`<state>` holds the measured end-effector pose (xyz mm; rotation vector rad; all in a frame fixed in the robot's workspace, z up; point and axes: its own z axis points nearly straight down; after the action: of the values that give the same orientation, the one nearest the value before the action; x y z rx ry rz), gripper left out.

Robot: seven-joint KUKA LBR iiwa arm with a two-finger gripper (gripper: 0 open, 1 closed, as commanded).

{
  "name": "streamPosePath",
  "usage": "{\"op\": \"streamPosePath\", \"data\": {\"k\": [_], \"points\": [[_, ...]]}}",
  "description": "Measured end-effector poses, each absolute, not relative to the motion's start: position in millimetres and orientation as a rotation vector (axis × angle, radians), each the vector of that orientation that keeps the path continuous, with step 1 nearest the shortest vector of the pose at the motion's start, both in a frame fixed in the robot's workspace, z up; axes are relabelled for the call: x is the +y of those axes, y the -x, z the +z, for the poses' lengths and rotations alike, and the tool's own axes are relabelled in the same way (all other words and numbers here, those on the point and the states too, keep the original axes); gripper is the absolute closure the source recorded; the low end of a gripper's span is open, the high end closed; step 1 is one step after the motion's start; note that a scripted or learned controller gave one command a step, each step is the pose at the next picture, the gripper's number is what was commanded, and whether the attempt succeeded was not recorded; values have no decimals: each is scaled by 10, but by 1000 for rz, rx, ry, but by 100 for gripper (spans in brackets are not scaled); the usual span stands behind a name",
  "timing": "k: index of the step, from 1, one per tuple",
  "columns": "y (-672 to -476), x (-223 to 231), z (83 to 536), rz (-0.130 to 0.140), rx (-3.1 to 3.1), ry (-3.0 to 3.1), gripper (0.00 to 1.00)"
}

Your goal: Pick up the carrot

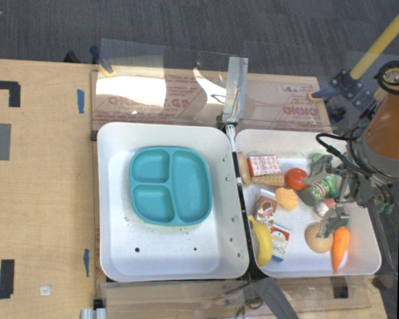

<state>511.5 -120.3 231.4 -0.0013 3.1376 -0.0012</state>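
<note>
My arm comes in from the right, cut off by the frame edge. My end effector [333, 218] is hard to make out among cables and metal parts; I cannot tell its state. It is over the right bin [372, 266], just above the carrot [340, 247], which lies near the front right corner beside a beige round item [317, 237]. The same bin has a banana [261, 239], tomato [295, 178], small boxes etc. The left bin [113, 185] holds a teal divided plate [171, 186]
</note>
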Motion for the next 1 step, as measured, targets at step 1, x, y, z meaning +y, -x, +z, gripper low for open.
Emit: {"op": "streamPosePath", "data": {"k": [1], "points": [[-5055,-1890,885,-5,3123,234,0]]}}
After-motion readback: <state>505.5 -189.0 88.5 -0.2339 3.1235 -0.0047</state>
